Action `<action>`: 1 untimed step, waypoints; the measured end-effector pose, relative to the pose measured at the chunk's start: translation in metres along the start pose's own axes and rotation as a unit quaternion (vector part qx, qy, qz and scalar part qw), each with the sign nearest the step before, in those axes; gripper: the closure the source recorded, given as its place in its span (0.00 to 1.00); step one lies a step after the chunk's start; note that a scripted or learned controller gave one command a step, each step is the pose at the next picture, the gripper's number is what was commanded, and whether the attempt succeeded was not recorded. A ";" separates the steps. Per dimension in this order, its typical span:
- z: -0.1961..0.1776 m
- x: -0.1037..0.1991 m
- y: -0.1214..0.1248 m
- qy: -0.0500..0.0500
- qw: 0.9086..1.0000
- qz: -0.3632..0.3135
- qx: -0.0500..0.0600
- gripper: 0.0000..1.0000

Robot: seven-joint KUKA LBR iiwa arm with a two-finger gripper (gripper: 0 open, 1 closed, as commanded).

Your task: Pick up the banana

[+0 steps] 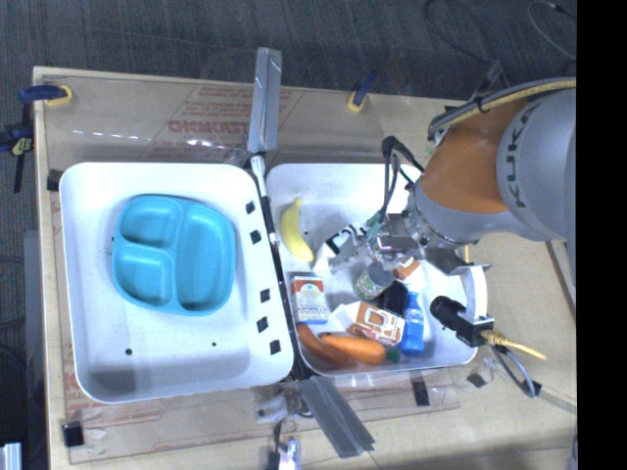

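The banana (295, 229) is seen lying in the right bin (323, 176), close against its left wall, just beside the divider between the two bins. It is untouched and nothing is closed around it. The tool (377, 248) is held low over the middle of the same bin, near the banana but apart from it, above a clutter of small packets and a bottle. Whether the tool is spread or pressed together cannot be told, as it is lost among the wrist hardware and the clutter. A carrot (353, 347) and a small carton (310, 299) are spotted nearer the front wall. In the left bin (88, 292) a blue tray (176, 254) is left alone. The pick is judged barely begun: a leftward shift, a descent and a grasp are all still owed.
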State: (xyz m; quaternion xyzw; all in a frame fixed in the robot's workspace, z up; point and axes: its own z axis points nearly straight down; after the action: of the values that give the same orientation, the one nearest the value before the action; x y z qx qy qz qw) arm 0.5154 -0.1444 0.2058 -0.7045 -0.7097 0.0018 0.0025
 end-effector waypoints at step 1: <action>0.089 0.026 0.061 -0.002 0.998 -0.065 -0.006 0.00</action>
State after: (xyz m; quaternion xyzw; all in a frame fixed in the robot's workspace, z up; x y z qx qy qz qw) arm 0.5761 -0.1176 0.1168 -0.6569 -0.7540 -0.0016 -0.0031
